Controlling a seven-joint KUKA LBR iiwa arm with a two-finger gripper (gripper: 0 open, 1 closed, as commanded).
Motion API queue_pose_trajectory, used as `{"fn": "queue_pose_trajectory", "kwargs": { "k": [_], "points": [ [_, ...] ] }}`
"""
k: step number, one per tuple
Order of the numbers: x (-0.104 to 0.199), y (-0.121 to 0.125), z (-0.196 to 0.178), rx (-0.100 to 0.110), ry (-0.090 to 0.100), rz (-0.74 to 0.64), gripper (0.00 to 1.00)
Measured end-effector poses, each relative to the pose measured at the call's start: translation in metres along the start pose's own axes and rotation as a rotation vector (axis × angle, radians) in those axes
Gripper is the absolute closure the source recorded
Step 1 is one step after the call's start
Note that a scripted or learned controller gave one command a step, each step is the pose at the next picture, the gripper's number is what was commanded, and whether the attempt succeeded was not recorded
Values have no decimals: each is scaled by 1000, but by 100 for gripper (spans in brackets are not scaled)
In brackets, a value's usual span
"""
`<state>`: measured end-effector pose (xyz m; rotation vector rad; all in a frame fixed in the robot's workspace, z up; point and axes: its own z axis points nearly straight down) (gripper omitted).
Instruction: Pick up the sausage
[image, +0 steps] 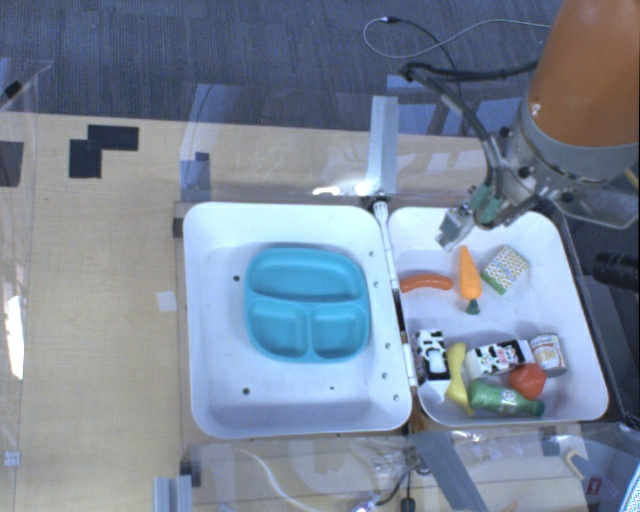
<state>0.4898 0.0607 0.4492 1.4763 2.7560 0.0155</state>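
Note:
The sausage (426, 283) is a thin orange-red link lying flat near the left wall of the right bin (570, 262). Just right of it a carrot (468, 275) stands lengthwise, its green tip pointing toward the front. My gripper (457, 226) hangs over the back of the right bin, up and to the right of the sausage and just behind the carrot's top. Nothing is visible between its fingers.
The left bin (210, 320) holds a blue divided plate (305, 302). The right bin also has a small green-white box (505, 269), a black-white carton (430, 355), a banana (456, 373), a milk carton (497, 358), a can (547, 353), a tomato (527, 380) and a green bottle (503, 400).

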Motion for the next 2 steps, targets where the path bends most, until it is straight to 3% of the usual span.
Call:
{"fn": "queue_pose_trajectory", "kwargs": {
  "k": [1,2],
  "points": [
    [-12,54,98,9,7,-227,100],
    [-12,56,85,1,3,-229,100]
  ]
}}
